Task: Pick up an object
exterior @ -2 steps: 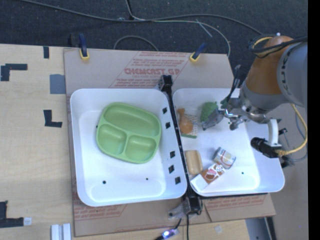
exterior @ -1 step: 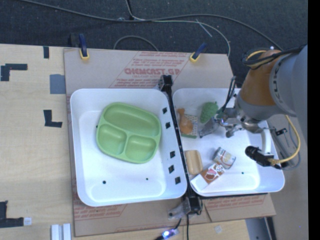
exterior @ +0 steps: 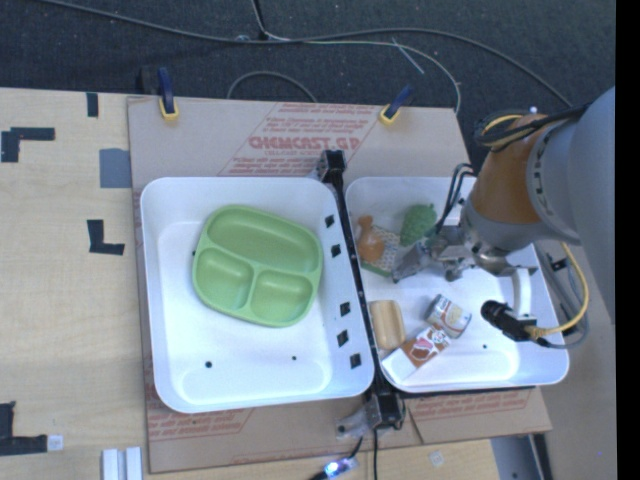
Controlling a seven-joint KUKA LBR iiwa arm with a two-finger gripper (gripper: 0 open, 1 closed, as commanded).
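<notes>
Grey end effector (exterior: 412,261) is low in the right bin (exterior: 545,373), among an orange item (exterior: 372,245) and a green item (exterior: 418,222); its opening and any hold cannot be told. A small can (exterior: 447,315), a tan block (exterior: 387,322) and a red-and-white packet (exterior: 426,347) lie nearby. Risk: crowded items may be pushed aside rather than gripped. The left bin (exterior: 165,298) holds a green tray (exterior: 257,265).

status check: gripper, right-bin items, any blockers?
Gripper low in right bin, grasp unclear. Orange item, green item beside it. Can, tan block loose nearby.
</notes>
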